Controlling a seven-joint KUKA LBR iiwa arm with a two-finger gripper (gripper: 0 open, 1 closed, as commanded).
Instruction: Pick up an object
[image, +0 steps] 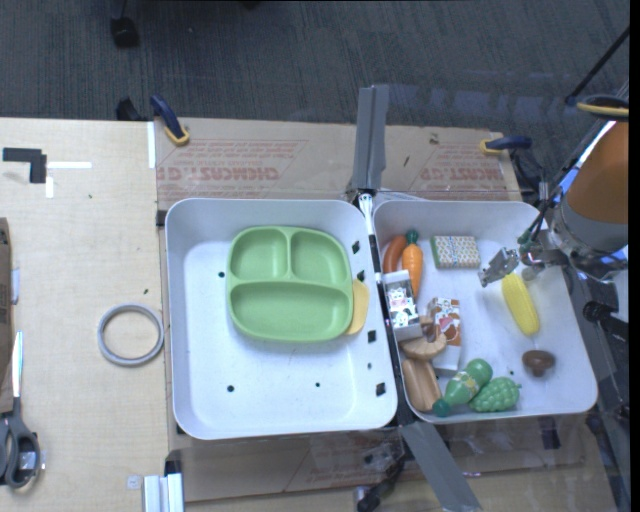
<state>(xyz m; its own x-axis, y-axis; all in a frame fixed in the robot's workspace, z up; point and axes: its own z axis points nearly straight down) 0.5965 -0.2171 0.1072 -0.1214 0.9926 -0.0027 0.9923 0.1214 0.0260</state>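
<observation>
The pale wooden bench (75, 250) carries a sheet of brown printed cardboard (255, 160) at twelve o'clock, with two shallow white plastic bins on it: one at centre (190, 390), the other (560, 395) at three o'clock. A grey tape ring (131, 334) lies at nine o'clock, scissors (18, 445) at eight.

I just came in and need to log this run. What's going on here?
A robot arm reaches in over the right bin, which holds toy food. Its claw hangs just above the upper end of a yellow corn cob, with nothing visibly held in it. A carrot, a green grape bunch and a small brown piece also lie in that bin. The left bin holds a green divided plate.
</observation>
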